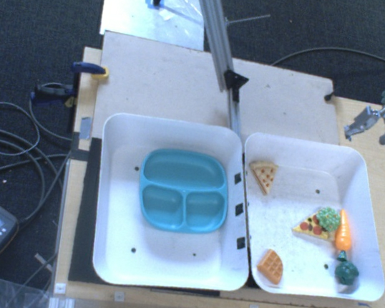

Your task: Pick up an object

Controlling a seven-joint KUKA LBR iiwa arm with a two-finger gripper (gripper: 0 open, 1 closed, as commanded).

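At upper right of the frame, the gripper [381, 131] hangs above the bench beyond the right bin [372, 207], jaws spread wide, holding nothing. Pizza slice [264, 175], carrot [344, 232] and waffle [270, 266] lie inside that bin.

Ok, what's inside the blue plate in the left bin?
Nothing can be seen in the blue plate: all three compartments show bare blue. The plate covers the bin floor beneath it, so whatever is under it cannot be seen.

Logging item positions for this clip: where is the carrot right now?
The carrot lies in the right bin, near its right wall, just right of the pizza slice and above the dark green piece.
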